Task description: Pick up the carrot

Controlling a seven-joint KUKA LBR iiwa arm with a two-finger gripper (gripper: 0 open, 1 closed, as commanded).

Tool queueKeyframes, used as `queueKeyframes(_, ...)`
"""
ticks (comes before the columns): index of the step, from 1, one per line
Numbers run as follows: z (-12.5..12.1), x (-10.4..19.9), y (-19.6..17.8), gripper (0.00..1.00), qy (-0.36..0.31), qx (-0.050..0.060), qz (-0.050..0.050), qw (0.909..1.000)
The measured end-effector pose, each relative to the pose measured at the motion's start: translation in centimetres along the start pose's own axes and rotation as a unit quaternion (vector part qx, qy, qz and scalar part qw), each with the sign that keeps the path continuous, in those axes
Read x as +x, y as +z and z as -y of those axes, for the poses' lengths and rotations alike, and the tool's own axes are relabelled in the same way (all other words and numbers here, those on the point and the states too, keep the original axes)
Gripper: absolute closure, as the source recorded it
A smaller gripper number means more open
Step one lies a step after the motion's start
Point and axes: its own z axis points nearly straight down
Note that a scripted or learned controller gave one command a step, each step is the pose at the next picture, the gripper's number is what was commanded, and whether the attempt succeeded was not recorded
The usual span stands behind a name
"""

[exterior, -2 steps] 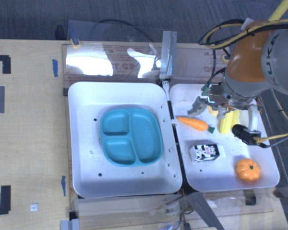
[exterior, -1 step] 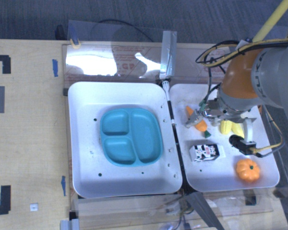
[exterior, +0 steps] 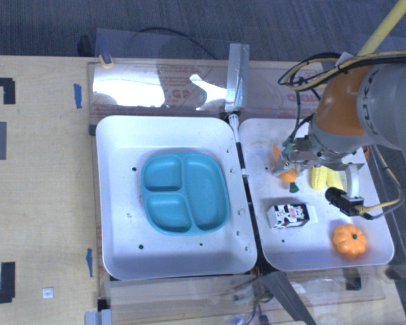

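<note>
Over the right-hand shallow white plastic bin (exterior: 379, 249), the grey arm with its orange band (exterior: 342, 110) reaches in from the right and bends down so that its tool (exterior: 294, 160) sits low among the toys at the bin's upper left. That posture fits a descent onto the target: the small orange toy carrot (exterior: 288, 175) lies just below and touching the tool's tip, with another orange sliver (exterior: 276, 152) showing just to the tool's left (whether that is part of the same carrot I cannot tell). How wide the tool stands, or whether it has anything between its tips, cannot be told from this angle, since the wrist body covers it.

Beside the carrot, to its right, lies a yellow toy corn cob (exterior: 323, 177), partly under the arm, close enough to get caught in a grasp. Lower in the same bin rest a small black-and-white printed box (exterior: 289, 214) and an orange toy pumpkin (exterior: 349, 240), both well apart from the carrot. A black cable end (exterior: 344, 202) hangs from the wrist over the bin.

In the left white bin (exterior: 122, 147) sits a teal plastic plate with three compartments (exterior: 185, 192), centred and apparently waiting as a drop place.

Both bins rest on a pale wooden surface (exterior: 34, 195) marked with black corner brackets and blue tape tabs; a clear plastic sheet (exterior: 162, 87) stands behind the bins, and dark grey carpet (exterior: 189, 5) lies beyond.
</note>
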Motion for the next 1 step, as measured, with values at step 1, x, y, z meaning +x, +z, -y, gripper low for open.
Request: queueKeyframes(1, -3.89, 8.07, -8.97, 1.00, -0.048, 0.001, -0.002, 0.9988)
